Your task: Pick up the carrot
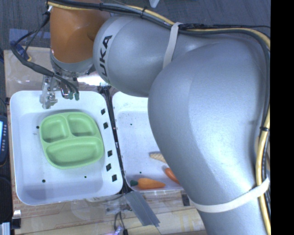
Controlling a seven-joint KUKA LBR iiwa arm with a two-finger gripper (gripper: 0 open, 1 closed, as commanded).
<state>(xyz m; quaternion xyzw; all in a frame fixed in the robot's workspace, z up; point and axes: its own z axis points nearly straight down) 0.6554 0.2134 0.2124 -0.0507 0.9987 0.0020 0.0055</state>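
Most of the picture is taken by the grey arm [206, 114], which comes in from the right and covers a large part of the right bin [133, 137]. Its orange band [71, 34] is at the top left, and black and yellow cables [138, 13] run along the top of the arm.

Next in size are the two white bins, standing side by side and touching along a middle wall with black marks. The left bin [27, 183] holds a green plate [71, 140] with three compartments; the plate lies flat in the middle of the bin and nothing lies on it.

The gripper [59, 94] hangs below the orange band, over the far left corner of the left bin, just above the upper edge of the green plate. It is small and partly blurred, so I cannot tell if it is open or closed. Nothing can be seen held in it.

The carrot [149, 184] lies in the right bin, at the near edge, close to the middle wall, well apart from the gripper. A second orange piece [171, 174] and a pale object [157, 157] lie near it, both partly hidden under the arm.
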